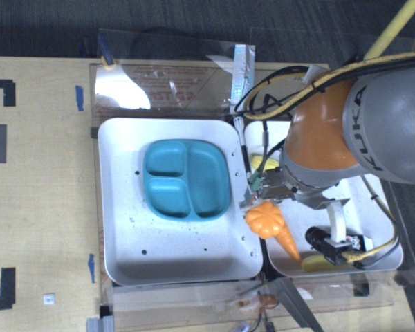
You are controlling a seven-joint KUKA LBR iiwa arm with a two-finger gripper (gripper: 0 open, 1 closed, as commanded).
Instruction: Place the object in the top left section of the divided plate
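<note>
The orange carrot-shaped plastic toy hangs over the rim between the two white bins, under the hand; its grip cannot be told. The blue divided plate sits mid-left bin.

- The grey KUKA iiwa arm comes in from the right side of the camera view, its thick rounded body filling the upper right corner.
- A broad orange band wraps the arm just above the wrist, glossy and bulging.
- Black and yellow cables loop over the top of the orange band and run back along the arm.
- Below the band the grey wrist section narrows and points down and to the left.
- The two-finger gripper sits at the lower left end of the wrist; it is small and partly hidden by the wrist above it.
</note>
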